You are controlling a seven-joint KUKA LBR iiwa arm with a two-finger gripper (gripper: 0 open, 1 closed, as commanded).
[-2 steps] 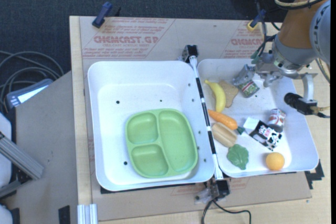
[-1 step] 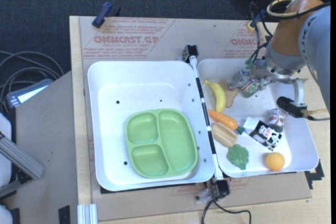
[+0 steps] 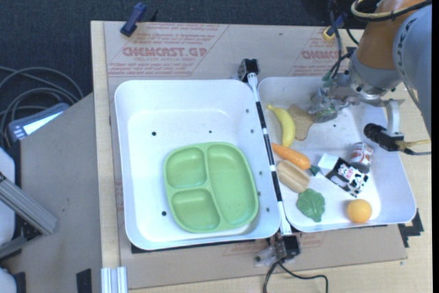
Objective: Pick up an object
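Two bins [image 3: 137,168], one plate [image 3: 209,186]

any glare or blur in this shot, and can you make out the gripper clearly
Camera view: lighting soft and even, mild glare on the glossy white left bin; the green three-compartment plastic tray is sharp; the gripper over the right bin is small and smeary, its jaws unreadable.

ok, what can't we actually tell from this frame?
- pincer: camera view, blurred and small over the right bin; open or shut unclear, and whether it touches anything.
- tan item beside the banana: partly under the pincer; identity unclear.
- black and white item: too small to identify.
- arm: cut off by the right edge.
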